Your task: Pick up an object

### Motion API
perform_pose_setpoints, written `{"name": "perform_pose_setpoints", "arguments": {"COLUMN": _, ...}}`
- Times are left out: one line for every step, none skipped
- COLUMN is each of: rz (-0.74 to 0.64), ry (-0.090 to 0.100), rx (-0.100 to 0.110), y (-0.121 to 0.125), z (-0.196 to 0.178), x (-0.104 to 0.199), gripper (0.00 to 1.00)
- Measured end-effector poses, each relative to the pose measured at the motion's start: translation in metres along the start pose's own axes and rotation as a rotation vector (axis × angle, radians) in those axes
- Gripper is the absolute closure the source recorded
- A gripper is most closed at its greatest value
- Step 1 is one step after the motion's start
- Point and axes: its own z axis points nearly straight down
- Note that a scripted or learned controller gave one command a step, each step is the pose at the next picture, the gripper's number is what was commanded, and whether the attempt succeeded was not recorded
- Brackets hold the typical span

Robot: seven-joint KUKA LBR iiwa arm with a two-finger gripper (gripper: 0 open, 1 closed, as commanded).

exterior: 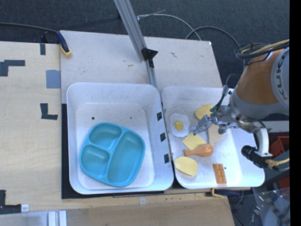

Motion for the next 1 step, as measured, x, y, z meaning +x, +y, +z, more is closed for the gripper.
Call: {"name": "perform_pose_setpoints", "arguments": {"rz": 0.003, "ry": -0.001, "rx": -0.001, "y": -0.0005, "z": 0.1104, "x": -0.0395, "gripper": 0.0}}
